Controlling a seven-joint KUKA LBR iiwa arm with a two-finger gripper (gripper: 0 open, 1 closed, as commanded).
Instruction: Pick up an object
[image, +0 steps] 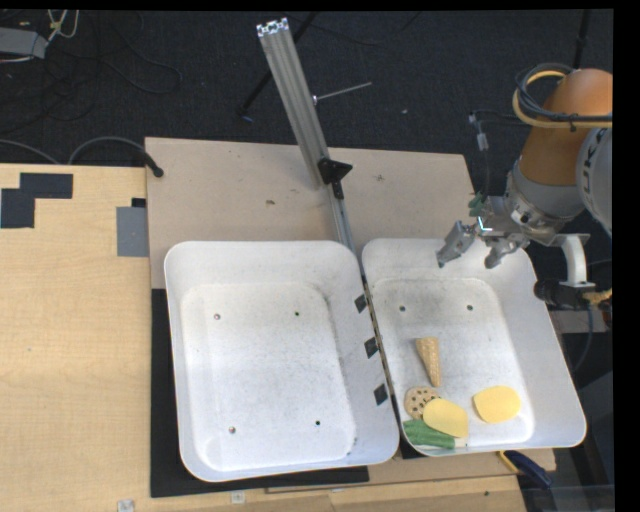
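Tan ridged cone-shaped object (428, 358) lay in the right shallow white bin (530, 300), near its middle, with 2 yellow rounded pieces (497, 404), a round brown biscuit-like piece (415, 401) and a green piece (428, 435) nearer the front edge. The gripper (475, 245) hung open over the bin's rear edge, holding nothing.

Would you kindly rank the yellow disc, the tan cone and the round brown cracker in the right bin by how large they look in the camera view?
1. Yellow disc, largest.
2. Tan cone, longer than the cracker but narrow.
3. Round brown cracker, smallest, partly hidden by another yellow piece, so its full size is unsure.
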